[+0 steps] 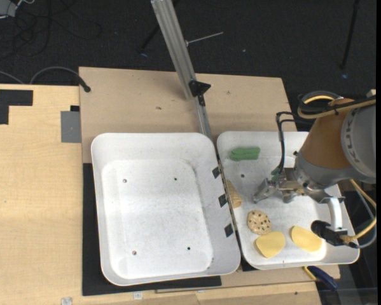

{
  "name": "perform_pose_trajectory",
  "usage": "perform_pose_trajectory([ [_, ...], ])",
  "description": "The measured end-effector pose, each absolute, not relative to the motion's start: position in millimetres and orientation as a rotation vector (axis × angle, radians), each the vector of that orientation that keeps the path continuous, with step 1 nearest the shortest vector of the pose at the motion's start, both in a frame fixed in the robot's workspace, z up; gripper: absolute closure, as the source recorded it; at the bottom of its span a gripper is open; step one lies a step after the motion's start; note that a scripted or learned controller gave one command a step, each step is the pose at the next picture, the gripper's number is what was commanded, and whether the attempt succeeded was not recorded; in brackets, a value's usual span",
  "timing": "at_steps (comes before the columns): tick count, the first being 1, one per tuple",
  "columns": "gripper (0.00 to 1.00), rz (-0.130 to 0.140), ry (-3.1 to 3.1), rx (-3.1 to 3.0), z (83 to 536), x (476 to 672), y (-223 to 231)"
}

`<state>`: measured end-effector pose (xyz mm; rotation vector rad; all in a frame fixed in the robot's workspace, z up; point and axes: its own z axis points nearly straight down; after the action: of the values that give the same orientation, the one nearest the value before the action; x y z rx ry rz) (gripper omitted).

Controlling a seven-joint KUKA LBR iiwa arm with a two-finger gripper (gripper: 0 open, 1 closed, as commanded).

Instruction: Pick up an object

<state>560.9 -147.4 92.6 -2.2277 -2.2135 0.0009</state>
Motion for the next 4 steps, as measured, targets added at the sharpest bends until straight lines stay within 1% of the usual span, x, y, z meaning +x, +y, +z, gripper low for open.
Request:
perform_pose_trajectory([
  [1,1.0,0.001,-2.207,-2.232,102.5,560.4,-148.4],
  [2,1.0,-0.002,-2.212,-2.235,163.6,558.0,-154.9],
  [3,1.0,-0.002,-2.224,-2.221,208.3,560.3,-149.1],
  [4,1.0,-0.001,-2.224,-2.221,240.9,560.8,-150.1],
])
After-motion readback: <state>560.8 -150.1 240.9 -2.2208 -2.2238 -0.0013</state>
